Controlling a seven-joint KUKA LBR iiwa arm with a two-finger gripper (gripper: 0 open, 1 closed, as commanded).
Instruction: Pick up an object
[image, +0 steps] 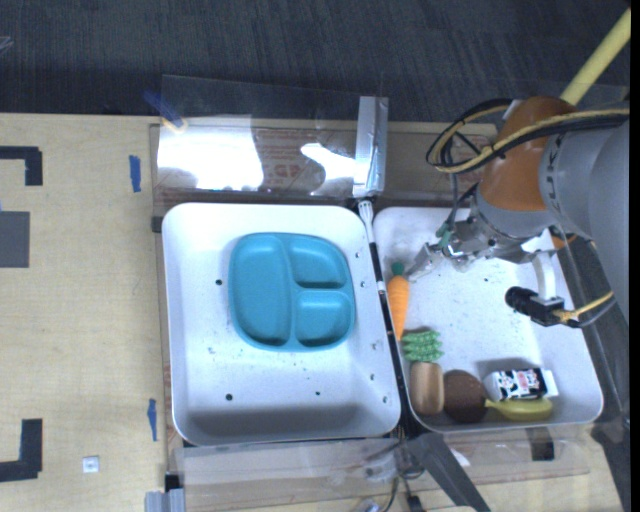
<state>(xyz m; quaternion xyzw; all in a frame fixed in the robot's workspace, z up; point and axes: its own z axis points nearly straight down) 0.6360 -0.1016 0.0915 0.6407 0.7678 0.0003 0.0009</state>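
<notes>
Camera view, my pincer (437, 252) over right bin (575, 365), grip state unclear, carrot (398, 302) just below-left, wooden bench (80, 300) far left.

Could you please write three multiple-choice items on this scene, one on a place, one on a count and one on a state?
1. Where does the blue tray lie?
A. In the left bin
B. In the right bin
C. On the bench outside the bins

2. How many compartments does the blue tray have?
A. One
B. Three
C. Six

3. How does the carrot stand with respect to the gripper?
A. Lifted clear of the bin
B. Lying in the right bin, apart from the gripper
C. Resting on the blue tray

Answers:
1. A, since the tray sits on the floor of the left bin.
2. B, one long section on the left and two smaller ones on the right.
3. B, the carrot lies along the left wall of the right bin, with the gripper above and to its right.
</notes>
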